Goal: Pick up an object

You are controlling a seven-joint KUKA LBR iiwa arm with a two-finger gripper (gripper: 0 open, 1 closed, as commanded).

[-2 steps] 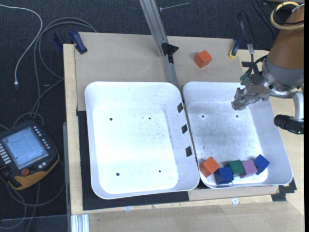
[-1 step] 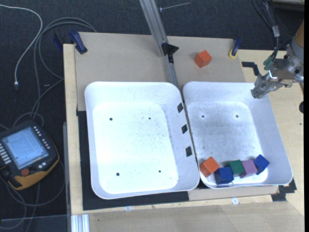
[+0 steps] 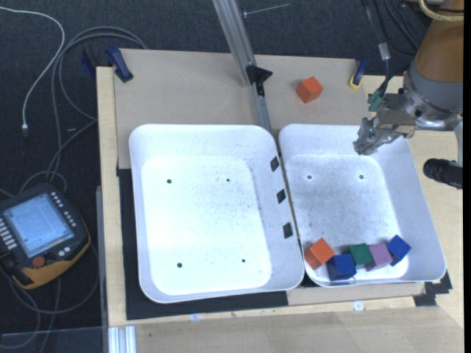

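Several small blocks lie in a row along the near edge of the right bin: an orange block, a dark blue block, a green block, a purple block and a blue block. My gripper hangs over the bin's far right corner, well away from the blocks. Nothing shows between its fingers.
The left bin sits beside the right one. A lone orange block rests on the bench behind the bins. A metal pole rises from the bench between them. Blue clamps hold the back edge.
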